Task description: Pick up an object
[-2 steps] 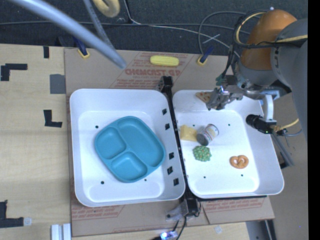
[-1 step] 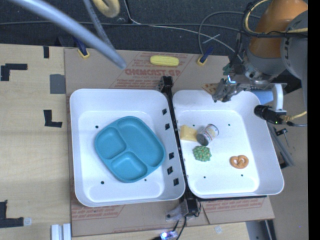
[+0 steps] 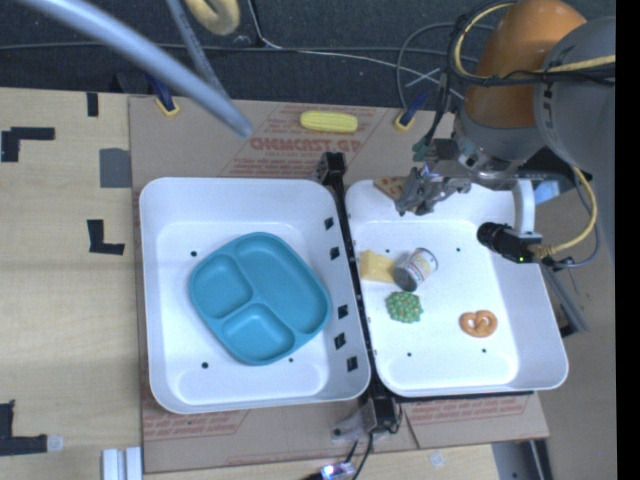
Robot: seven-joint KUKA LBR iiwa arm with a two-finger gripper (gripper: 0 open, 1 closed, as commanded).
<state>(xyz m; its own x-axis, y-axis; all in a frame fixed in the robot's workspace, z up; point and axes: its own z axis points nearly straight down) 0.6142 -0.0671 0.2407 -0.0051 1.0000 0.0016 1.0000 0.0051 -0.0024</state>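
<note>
Can lies on its side in the right bin, touching a yellow block, with a green ball just below and a pretzel apart. We see our gripper above the bin's far edge; its grip we cannot tell. A blue tray fills the left bin.

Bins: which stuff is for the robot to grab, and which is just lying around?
For grabbing, in the right bin:
can
yellow block
green ball
pretzel
gripper above them

Just lying around:
blue tray in the left bin
banana on the bench
</note>
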